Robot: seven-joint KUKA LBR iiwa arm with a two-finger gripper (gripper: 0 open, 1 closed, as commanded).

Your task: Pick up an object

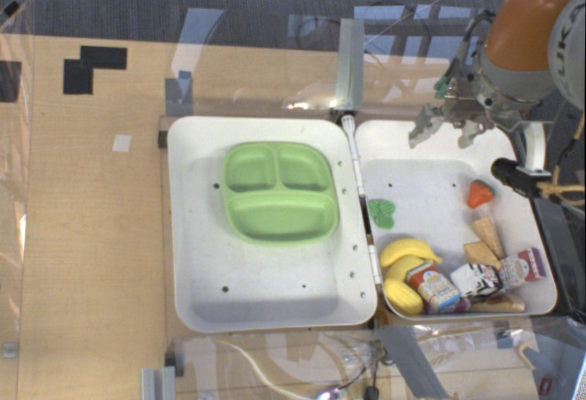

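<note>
**Approach step: jaws above right bin, nothing picked**

The two-finger metal gripper (450,125) is seen over the far edge of the shallow white right bin (412,192), jaws spread, nothing between them. Candidates are bunched at the near corner: red strawberry-shaped toy (481,194), yellow banana-shaped toy (408,253), small printed cartons (476,279). A target choice and a descent are judged next.
</note>
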